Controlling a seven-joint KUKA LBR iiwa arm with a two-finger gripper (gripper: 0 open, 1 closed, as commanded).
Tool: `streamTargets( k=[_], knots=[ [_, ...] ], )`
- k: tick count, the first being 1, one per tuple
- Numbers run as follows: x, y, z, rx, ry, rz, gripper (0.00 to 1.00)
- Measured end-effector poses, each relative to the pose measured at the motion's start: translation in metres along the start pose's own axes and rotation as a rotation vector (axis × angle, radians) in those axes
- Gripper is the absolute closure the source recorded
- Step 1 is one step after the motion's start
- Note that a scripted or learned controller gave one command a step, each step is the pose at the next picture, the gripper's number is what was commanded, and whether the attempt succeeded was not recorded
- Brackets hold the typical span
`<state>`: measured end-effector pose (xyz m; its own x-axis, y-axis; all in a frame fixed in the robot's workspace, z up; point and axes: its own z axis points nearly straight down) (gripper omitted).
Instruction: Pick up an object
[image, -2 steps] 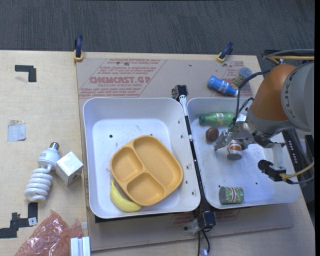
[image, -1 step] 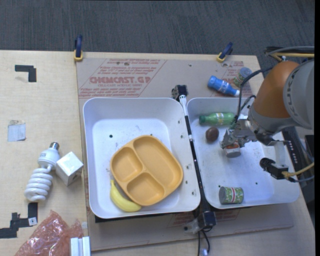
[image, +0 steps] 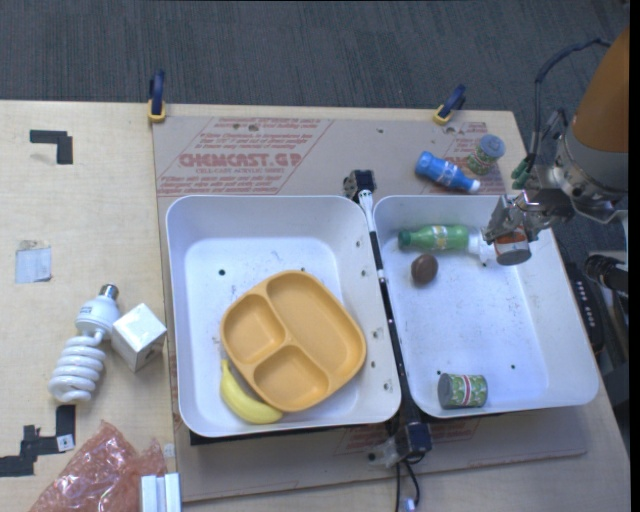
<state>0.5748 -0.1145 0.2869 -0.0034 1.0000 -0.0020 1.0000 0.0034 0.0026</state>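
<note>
The scene is evenly and fairly brightly lit from overhead; shadows are short and soft — a thin one hugs the yellow tray (image: 292, 340) in the left bin (image: 190, 300); the white bins show mild glare along their rims; detail is slightly soft throughout, and the arm (image: 605, 110) at the right edge looks blurred.

The bench (image: 90, 220), partly covered by a brown printed board (image: 250, 155), carries two white bins (image: 190, 300) side by side, a spiral light bulb (image: 82, 345), a white cube (image: 138, 335), a blue bottle (image: 445, 172), a small jar (image: 487, 152) and what may be red mesh (image: 95, 470).
</note>
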Motion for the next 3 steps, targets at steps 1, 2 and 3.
streamTargets(
  k=[1,2,3],
  knots=[
    [0.060,0.037,-0.011,0.002,0.001,0.001,1.00],
    [0.074,0.065,-0.008,0.003,0.000,0.001,1.00],
    [0.085,0.085,-0.006,0.002,0.000,0.001,1.00]
  ],
)
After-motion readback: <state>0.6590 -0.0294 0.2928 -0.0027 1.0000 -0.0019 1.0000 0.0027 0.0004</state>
